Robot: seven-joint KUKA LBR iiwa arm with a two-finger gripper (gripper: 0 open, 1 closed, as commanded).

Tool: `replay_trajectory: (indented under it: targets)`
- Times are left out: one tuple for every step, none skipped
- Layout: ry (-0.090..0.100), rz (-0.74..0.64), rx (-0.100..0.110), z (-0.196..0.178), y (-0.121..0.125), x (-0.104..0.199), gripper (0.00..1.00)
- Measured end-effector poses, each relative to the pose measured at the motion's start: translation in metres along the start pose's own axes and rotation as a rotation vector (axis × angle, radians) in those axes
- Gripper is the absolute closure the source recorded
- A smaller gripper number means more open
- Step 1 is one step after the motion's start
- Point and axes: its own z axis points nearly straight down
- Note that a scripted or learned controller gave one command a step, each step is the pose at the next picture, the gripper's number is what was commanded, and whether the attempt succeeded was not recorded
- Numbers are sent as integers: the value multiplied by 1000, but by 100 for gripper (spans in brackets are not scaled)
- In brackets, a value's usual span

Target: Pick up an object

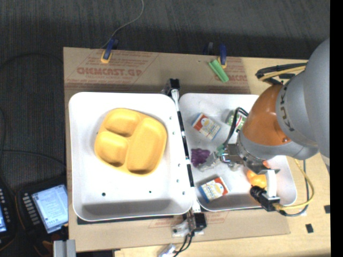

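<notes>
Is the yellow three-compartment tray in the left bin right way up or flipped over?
Flipped over, it seems: the yellow tray shows three bulging, rounded humps rather than hollows, lying in the left bin.

Two white bins sit side by side. The left bin (80, 143) holds a yellow divided tray (130, 141). The grey arm's gripper (229, 155) hangs low in the right bin (214, 101), near a purple toy (200, 156) and two small cartons (207, 126).
</notes>
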Motion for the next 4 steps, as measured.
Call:
replay_trajectory:
  targets:
    - [-4, -2, -16, -1, -21, 2, 0]
    - [0, -2, -6, 0, 33, 1, 0]
    - [-3, -2, -14, -1, 3, 3, 0]
    - [-4, -2, -16, -1, -21, 3, 0]
